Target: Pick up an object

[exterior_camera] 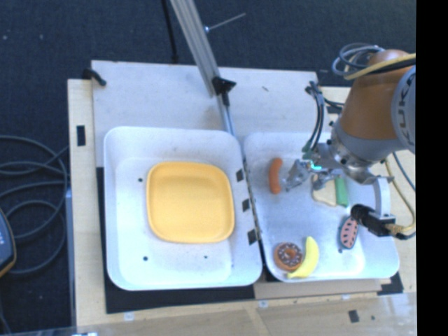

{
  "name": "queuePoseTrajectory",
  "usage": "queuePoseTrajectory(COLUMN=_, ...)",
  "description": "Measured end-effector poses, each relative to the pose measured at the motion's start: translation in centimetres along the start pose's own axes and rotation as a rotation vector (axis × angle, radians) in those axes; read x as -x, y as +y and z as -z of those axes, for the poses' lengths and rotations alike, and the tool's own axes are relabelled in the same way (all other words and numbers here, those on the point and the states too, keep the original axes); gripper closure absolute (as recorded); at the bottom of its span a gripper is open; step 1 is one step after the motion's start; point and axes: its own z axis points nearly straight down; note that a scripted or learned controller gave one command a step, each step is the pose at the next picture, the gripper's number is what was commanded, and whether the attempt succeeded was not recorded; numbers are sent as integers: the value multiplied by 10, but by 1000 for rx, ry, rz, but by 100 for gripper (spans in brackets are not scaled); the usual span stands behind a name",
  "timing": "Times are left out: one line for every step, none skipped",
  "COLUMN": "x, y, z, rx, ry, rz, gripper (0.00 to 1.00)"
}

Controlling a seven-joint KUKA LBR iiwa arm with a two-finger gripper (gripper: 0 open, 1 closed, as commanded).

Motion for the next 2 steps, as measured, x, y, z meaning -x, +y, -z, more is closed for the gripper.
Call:
queuePoseTrajectory(x=0, y=0, z=0, rx=0, ry=0, rz=0, gripper=0)
queuePoseTrajectory(x=5, y=-5, z=-61, rx=-5, ry=-1, rz=-1, gripper=0)
